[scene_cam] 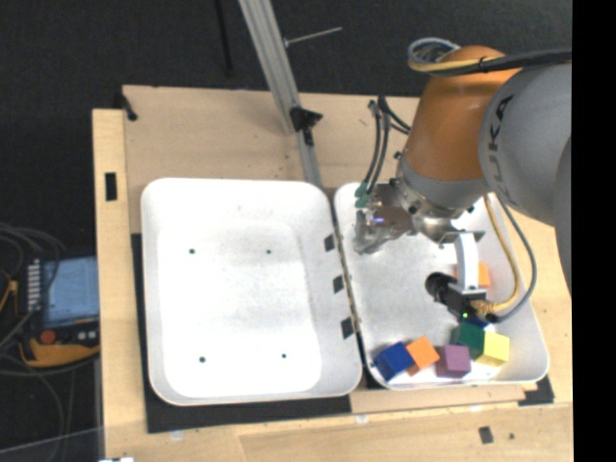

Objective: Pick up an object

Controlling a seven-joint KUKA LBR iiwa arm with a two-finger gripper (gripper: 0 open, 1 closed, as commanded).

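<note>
The gripper is seen low over the far left part of the right bin, close beside the rim where that bin meets the left bin. Whether it is spread or closed cannot be told, since it is viewed from above and blurred, and nothing is seen held in it. The things to be picked are well apart from it: a blue block, an orange block, a purple block, a green block and a yellow block are crowded along the near wall of the right bin, several of them touching.

Several failures can be expected from here. If the gripper is closed where it now hangs, only bare bin floor is likely to be met and nothing is lifted. Because it is set so near the shared rim, the rim could be struck or caught on a descent, and the bin could be shifted. If the cluster is then approached, the blocks are so tightly packed that little room is left on either side of any one of them; a neighbour is likely to be pushed aside, or two blocks pinched together and dropped. The blocks against the near wall are the hardest to reach, as the wall itself may be hit. The cables hanging from the arm trail just above the green and yellow blocks and could be dragged across them
</note>
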